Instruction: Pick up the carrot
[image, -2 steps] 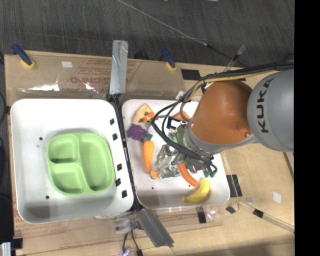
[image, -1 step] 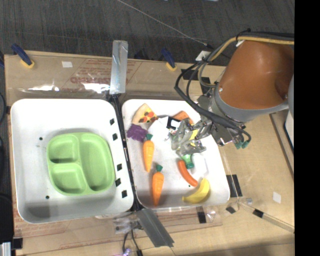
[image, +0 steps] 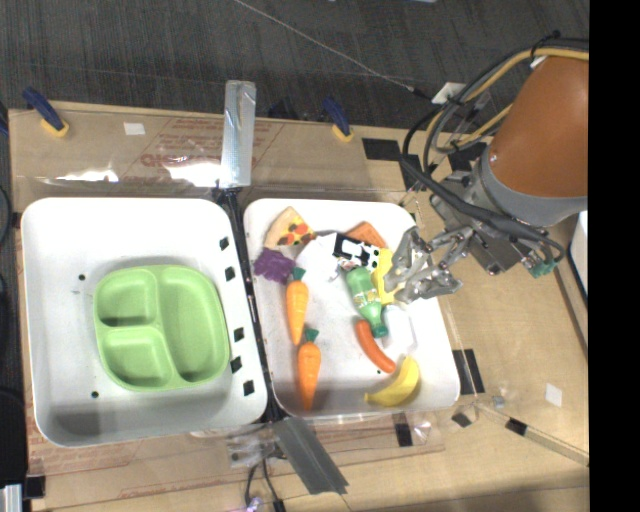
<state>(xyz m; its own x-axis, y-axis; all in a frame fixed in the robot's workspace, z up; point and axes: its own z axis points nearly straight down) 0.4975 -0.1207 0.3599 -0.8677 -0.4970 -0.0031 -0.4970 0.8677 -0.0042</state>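
Observation:
Two orange carrots with green tops lie in the right bin (image: 435, 330). One carrot (image: 296, 308) lies left of centre, pointing away from me. The other carrot (image: 308, 370) lies just below it, near the bin's front wall. My gripper (image: 412, 270) hangs over the bin's right side, above and right of a green bottle (image: 362, 295). It is well apart from both carrots, about a hand's width to their right. I see nothing orange at the gripper's tip.
The right bin also holds a pizza slice (image: 290, 230), purple grapes (image: 272, 265), a red chili (image: 375, 348), a banana (image: 397, 385) and an orange wedge (image: 368, 236). A green divided plate (image: 160, 325) sits in the left bin (image: 50, 250).

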